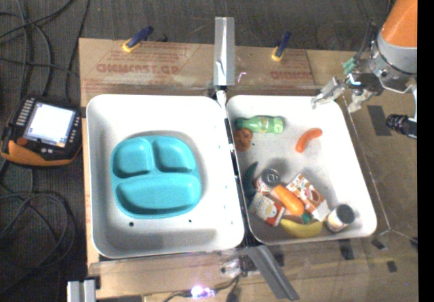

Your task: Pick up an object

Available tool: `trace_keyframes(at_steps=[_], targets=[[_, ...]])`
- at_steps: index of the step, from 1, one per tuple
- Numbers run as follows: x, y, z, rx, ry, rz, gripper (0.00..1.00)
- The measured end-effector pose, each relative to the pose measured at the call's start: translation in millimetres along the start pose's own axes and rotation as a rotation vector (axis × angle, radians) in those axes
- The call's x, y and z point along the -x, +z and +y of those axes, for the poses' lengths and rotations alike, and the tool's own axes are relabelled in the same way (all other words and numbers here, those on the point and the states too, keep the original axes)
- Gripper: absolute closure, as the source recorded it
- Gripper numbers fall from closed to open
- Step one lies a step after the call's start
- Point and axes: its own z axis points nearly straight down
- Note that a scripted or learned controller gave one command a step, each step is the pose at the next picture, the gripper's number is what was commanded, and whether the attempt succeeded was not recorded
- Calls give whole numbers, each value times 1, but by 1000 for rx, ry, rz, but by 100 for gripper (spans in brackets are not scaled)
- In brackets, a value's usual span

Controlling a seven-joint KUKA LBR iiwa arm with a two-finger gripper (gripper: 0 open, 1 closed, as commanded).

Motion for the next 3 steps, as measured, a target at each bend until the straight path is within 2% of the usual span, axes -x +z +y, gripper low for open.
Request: trace_keyframes(at_steps=[1,2,3], targets=[[20,132,14,-1,-71,-3,0],[7,170,23,9,-16,-3,0],[9,160,24,11,-19,-10,100]])
